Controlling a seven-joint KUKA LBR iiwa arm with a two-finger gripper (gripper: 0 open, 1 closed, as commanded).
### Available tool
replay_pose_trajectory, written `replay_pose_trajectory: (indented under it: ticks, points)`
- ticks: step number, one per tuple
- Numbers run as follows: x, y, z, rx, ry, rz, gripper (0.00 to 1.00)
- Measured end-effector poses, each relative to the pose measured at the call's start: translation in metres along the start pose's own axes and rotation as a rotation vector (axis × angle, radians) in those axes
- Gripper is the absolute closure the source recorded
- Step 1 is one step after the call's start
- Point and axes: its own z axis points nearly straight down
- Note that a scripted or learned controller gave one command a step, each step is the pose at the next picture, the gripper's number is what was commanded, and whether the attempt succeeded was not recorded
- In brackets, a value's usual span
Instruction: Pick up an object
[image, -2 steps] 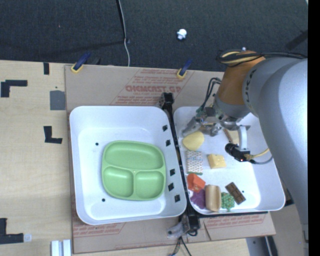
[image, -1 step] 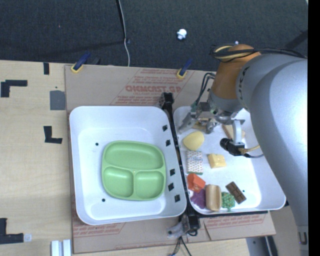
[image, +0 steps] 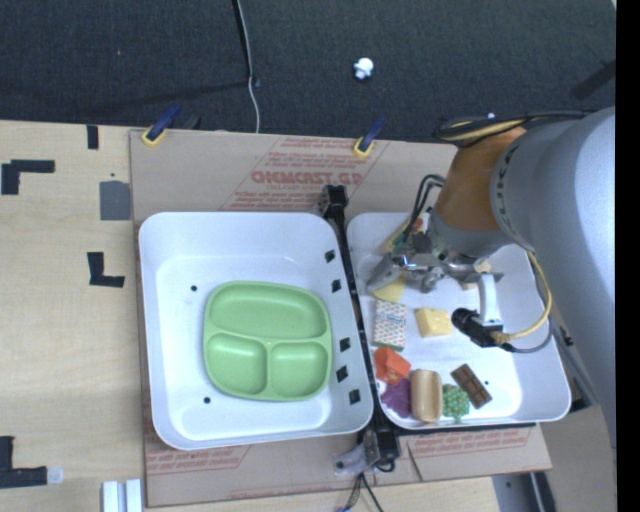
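My gripper (image: 403, 266) hangs low over the upper left of the right bin (image: 540, 400), under the orange-banded wrist (image: 470, 190). Just below it lies a pale yellow wedge (image: 390, 291); whether the gripper touches it I cannot tell. Further down the bin lie a patterned cracker-like square (image: 389, 323), a yellow cheese block (image: 433, 321), an orange piece (image: 391, 362), purple grapes (image: 397, 399), a tan bun (image: 426, 394), a green lump (image: 455, 402) and a brown bar (image: 470, 385).
The left bin (image: 170, 250) holds a green divided plate (image: 267, 338). A black divider (image: 345, 300) runs between the bins. The grey arm (image: 570, 200) covers the right bin's upper right, and a yellow cable (image: 540, 320) loops over its right side.
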Motion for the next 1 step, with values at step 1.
replay_pose_trajectory:
  ticks: [1]
  points:
    - [0.0013,0.0024,-0.0103,-0.003,0.001,-0.002,1.0]
